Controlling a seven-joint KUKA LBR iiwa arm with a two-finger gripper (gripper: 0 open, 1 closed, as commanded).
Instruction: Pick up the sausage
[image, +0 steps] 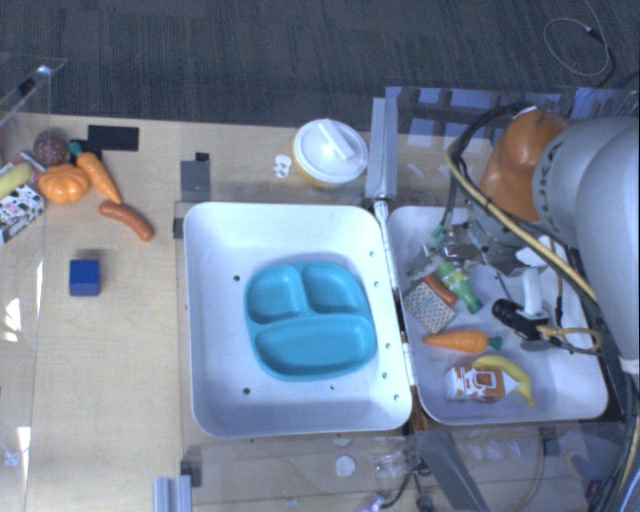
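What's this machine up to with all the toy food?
A grey robot arm reaches in from the right over the right bin, which holds a carrot, banana and other toy food. Its gripper is down among them. The sausage it should pick up lies on the bench far left, outside both bins. The left bin holds a blue tray.

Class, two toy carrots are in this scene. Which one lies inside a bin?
The carrot in the right bin, beside the banana. The other carrot lies on the bench, next to the small pumpkin.
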